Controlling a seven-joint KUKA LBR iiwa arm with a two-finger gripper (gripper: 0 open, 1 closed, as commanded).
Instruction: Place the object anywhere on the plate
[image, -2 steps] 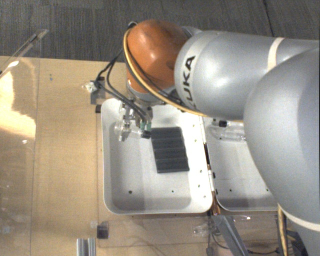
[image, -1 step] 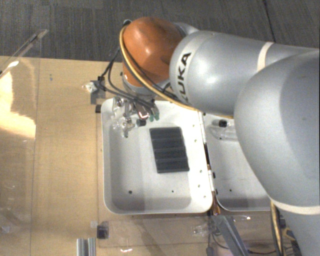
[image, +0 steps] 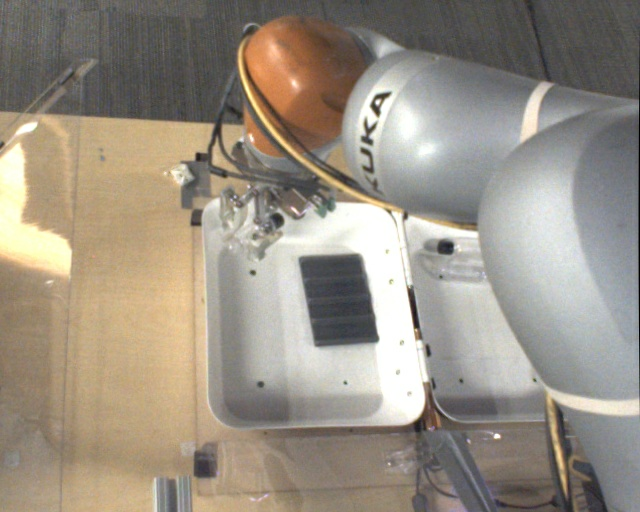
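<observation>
A dark ribbed rectangular plate (image: 340, 298) lies flat in the middle of the left bin (image: 232, 385). My gripper (image: 252, 222) hangs over that bin's far left corner, up and to the left of the plate and apart from it. Small metal parts and a green-tipped piece (image: 322, 205) sit just under the wrist. In the right bin (image: 470, 400), close to its far left wall, a clear glassy object (image: 452, 258) with a dark spot lies partly under the arm. I cannot make out anything held in the gripper.
The big grey arm (image: 500, 130) with its orange band (image: 295, 75) covers the far side of both bins and most of the right bin. Wooden bench top (image: 100, 300) stretches to the left. A small dark block (image: 205, 462) sits near the front edge.
</observation>
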